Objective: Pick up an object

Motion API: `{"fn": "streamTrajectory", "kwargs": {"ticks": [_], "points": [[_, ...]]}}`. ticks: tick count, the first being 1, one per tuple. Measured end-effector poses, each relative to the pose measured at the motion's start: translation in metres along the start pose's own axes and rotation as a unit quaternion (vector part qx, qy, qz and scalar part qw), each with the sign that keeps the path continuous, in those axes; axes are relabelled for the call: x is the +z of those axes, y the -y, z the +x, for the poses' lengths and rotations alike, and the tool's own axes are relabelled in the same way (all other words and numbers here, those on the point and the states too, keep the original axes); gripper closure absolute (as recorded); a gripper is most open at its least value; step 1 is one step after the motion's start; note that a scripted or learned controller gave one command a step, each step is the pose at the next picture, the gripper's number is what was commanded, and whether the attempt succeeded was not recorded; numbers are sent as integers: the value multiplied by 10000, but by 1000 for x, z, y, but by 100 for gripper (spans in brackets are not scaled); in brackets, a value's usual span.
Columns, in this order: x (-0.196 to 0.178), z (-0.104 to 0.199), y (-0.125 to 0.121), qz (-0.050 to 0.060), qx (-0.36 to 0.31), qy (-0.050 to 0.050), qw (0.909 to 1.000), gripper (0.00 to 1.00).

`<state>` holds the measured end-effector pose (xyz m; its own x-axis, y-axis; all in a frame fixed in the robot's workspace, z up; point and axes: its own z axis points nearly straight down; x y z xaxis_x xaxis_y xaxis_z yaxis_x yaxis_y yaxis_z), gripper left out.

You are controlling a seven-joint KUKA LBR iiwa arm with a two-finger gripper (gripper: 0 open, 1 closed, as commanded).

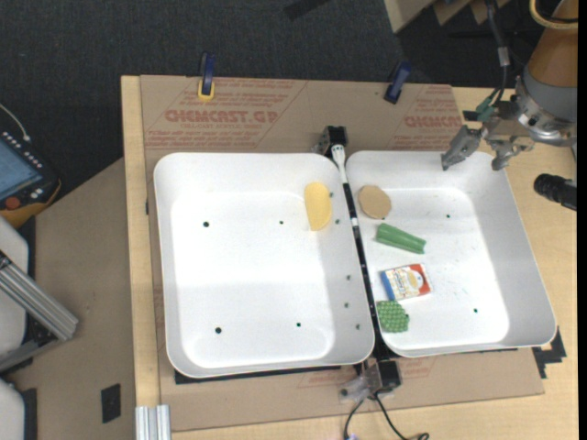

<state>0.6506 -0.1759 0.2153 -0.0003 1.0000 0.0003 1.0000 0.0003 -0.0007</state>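
My hand (477, 151) hangs spread and holding nothing above the far right corner of the right bin (514, 246), so by my reckoning the pick is not yet begun. Below lie the candidates in that bin: a tan disc (374, 202), a green strip (400, 238), a red-and-white packet (404, 282) and a green mesh piece (393, 316). A yellow piece (317, 206) rests in the left bin (183, 246) on the counter (110, 246).
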Motion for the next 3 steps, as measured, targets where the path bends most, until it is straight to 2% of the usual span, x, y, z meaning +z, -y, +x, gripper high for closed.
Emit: {"fn": "streamTrajectory", "kwargs": {"ticks": [1,2,3], "points": [[-11,0,-1,-23,-4,8,10000,100],[-123,-51,-17,-81,14,43,10000,100],[-213,-50,76,-58,21,26,10000,100]]}}
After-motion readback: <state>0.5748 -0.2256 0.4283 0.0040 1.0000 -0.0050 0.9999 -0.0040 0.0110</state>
